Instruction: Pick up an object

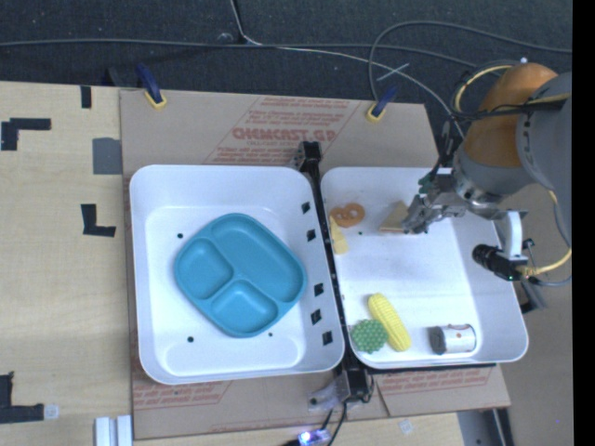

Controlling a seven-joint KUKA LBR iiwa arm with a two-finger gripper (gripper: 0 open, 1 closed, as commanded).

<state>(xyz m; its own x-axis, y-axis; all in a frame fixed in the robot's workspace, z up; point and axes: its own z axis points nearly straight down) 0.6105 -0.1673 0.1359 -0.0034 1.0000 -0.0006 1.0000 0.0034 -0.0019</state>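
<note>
My gripper [420,219] reaches down into the far part of the right bin [423,266], right at a tan wedge-shaped piece [395,217] that lies by its tips. To the left of that lies a pretzel-like brown ring [349,216]. A pale yellow piece [337,241] rests against the bin's left wall. Near the front of the same bin are a yellow corn cob [388,321], a green knobbly ball [368,335] and a small silver can [453,339] on its side.
The left bin [153,277] holds a blue divided plate [239,273]. A black divider with clips runs between the bins. Cables hang over the back of the bench, and the arm's body [507,147] looms over the right bin's far right corner.
</note>
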